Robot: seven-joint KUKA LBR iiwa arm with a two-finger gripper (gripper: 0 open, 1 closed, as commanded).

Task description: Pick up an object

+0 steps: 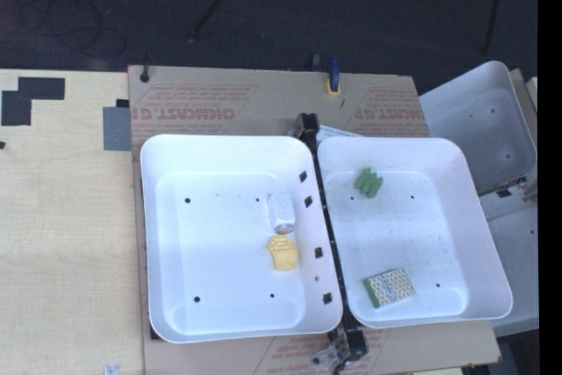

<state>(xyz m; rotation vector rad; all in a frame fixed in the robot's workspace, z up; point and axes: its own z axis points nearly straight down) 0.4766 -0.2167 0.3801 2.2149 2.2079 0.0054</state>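
The left bin holds a small yellow toy near its right wall, with a pale white cylinder lying just behind it. In the right bin a small green block rests toward the back left. A flat green-and-white patterned pad lies near that bin's front wall.
Both bins sit on a cardboard sheet over a light wooden bench. Black clips run along the seam between the bins. A grey-white panel stands at the back right. Cables lie on the dark floor behind.
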